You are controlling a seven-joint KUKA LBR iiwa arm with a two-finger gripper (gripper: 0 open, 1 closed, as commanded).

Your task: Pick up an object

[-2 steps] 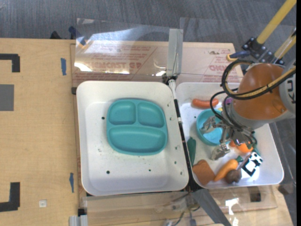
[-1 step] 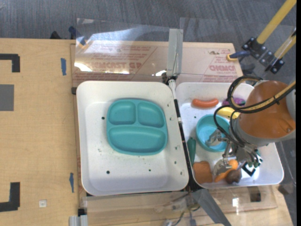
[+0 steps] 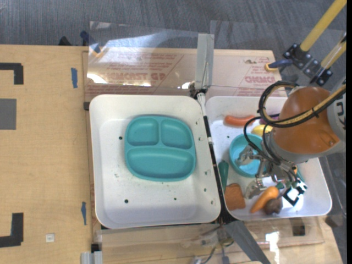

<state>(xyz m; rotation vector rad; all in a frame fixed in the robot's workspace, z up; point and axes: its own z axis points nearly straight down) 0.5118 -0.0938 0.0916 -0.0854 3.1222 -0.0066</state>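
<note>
We see the end effector (image 3: 263, 181) low in the right bin (image 3: 319, 202) | its grip we cannot tell | orange carrot-like piece (image 3: 263, 198) just below it | teal divided plate (image 3: 160, 148) in left bin (image 3: 104, 147)

Divided plate (image 3: 160, 148) in left bin (image 3: 104, 114), bowl (image 3: 242, 154) and carrot (image 3: 265, 198) in right bin (image 3: 319, 197)

Grey carpet (image 3: 165, 4) is seen beyond the bench (image 3: 38, 147), whose top is light wood marked with black tape (image 3: 15, 73) and blue tape (image 3: 73, 77).
</note>
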